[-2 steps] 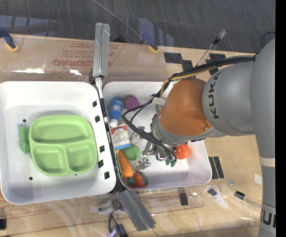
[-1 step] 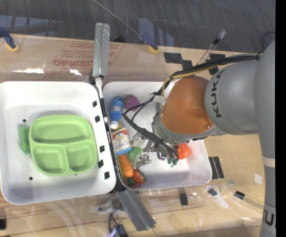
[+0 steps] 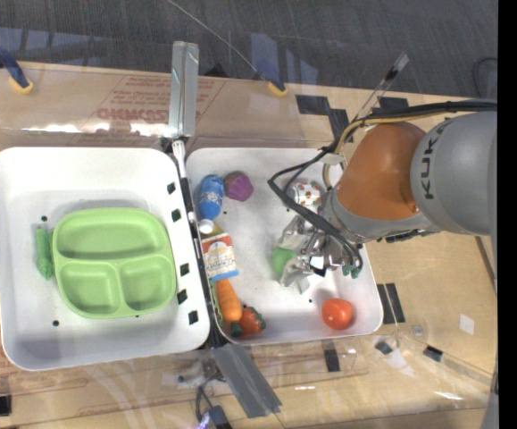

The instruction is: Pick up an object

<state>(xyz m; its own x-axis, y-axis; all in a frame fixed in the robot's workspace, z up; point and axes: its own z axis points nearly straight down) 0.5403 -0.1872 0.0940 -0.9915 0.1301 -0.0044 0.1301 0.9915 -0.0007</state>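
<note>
My gripper [image 3: 299, 259] reaches down into the right bin [image 3: 267, 320] from the right, under the grey arm with its orange band. A small green object [image 3: 281, 259] lies right at the fingertips, partly hidden by the gripper. A red tomato [image 3: 337, 313] sits just below and right of it. Along the bin's left side lie a blue bottle [image 3: 210, 195], a purple object [image 3: 238, 185], a labelled bottle [image 3: 218, 256], a carrot [image 3: 229, 298] and a red pepper [image 3: 250, 321]. A white, red-dotted object [image 3: 307, 192] peeks out beside the wrist.
The left bin [image 3: 17, 329] holds a green divided tray [image 3: 112, 261] with a green item [image 3: 43, 250] at its left edge. A grey divider bar [image 3: 184, 88] rises between the bins. Black cables [image 3: 285, 186] loop off the wrist.
</note>
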